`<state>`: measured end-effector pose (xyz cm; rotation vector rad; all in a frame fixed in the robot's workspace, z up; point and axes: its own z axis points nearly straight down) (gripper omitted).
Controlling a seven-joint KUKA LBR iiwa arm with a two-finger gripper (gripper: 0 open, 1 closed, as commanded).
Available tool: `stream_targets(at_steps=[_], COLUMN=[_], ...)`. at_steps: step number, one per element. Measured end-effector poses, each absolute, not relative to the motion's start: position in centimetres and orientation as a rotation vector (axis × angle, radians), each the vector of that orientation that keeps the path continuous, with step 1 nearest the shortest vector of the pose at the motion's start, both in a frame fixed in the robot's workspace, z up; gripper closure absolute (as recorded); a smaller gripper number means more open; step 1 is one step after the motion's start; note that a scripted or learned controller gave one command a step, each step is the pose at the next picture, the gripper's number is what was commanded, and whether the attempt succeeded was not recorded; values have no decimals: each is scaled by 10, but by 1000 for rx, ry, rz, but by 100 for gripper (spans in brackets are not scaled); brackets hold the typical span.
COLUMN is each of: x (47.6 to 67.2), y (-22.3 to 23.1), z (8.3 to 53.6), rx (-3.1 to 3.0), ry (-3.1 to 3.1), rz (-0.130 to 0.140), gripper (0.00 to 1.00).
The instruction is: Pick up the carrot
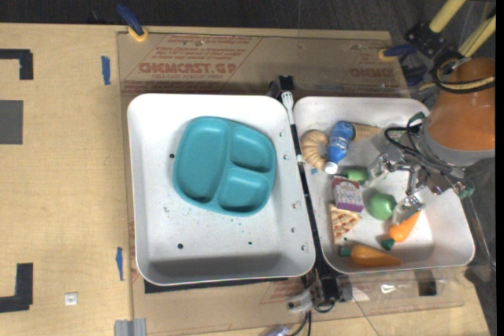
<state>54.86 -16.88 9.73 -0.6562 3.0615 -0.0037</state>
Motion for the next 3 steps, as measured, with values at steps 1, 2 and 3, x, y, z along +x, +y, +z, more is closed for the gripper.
stream_targets(at_steps=[1,2,3], x=[503,498,498], y=[-180,-174,-203], z=[101,110,105], rx=[-697,-800,-1468], ry=[3023,3004,2754], rz=[-9,-18,29], gripper=[0,0,0])
